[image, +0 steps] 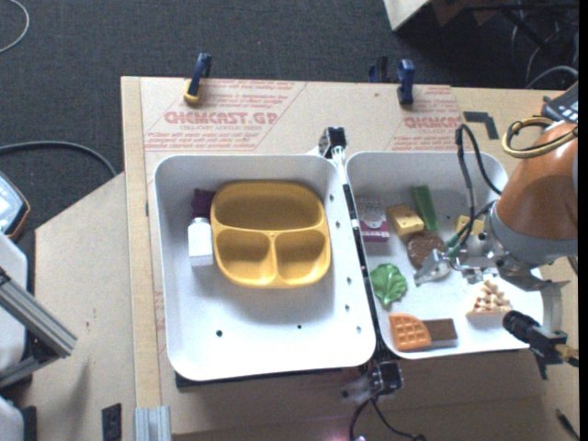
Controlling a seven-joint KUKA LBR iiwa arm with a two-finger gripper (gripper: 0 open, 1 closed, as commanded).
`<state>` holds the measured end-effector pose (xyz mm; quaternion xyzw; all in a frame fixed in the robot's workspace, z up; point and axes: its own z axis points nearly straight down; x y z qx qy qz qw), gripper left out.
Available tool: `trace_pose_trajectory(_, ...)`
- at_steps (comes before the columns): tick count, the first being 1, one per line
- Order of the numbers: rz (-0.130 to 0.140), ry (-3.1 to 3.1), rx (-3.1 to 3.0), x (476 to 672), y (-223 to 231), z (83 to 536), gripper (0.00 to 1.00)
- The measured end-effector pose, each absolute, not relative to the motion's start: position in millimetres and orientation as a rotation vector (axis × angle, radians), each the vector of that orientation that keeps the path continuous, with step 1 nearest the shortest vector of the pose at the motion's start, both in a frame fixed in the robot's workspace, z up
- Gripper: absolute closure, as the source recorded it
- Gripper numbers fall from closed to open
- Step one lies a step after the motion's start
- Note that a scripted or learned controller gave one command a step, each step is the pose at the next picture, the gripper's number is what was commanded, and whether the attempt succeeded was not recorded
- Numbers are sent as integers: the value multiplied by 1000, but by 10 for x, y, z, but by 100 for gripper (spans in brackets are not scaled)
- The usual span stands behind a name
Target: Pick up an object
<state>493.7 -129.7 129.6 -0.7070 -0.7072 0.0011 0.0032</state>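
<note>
Seen from the camera fixed above, the desk [147, 246] carried two shallow white bins side by side on a board printed with red lettering. The left bin [230, 343] held a yellow divided tray [270, 232] lying flat near its middle, with a small white bottle [199, 240] touching the tray's left edge and a dark purple item [203, 199] just behind the bottle, partly hidden by the tray. The right bin [367, 168] held a scatter of toy food: a green strip [424, 207] toward the back, a yellow cheese-like block [405, 220] beside it, a small red and white packet [372, 221] near the dividing wall, a brown round piece [424, 246] in the middle, a green leafy piece [389, 284] against the left wall, an orange waffle-shaped piece [410, 332] at the front with a brown bar [441, 331] touching its right side, and a pale stacked lattice piece [488, 302] toward the right. The arm [542, 191], grey with its orange band, reached in from the right and hung low over the right bin. Its pincer [438, 267] sat just beside the brown round piece, at that piece's front right, and nothing could be seen between the metal fingers; how far apart they stood could not be told from this slant. Two clamps, one yellow and blue [197, 79] and one blue [405, 81], gripped the board's far edge.
</note>
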Motion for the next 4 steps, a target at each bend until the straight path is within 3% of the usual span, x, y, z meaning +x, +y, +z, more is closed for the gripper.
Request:
trace_pose_trajectory(1, 3, -2217, -2219, 4929, -1288, 819, 0)
trace_pose_trajectory(2, -1, -2219, -2224, 4938, -1295, 948, 100)
trace_pose_trajectory(4, -4, -2226, -2225, 4923, -1322, 1803, 100)
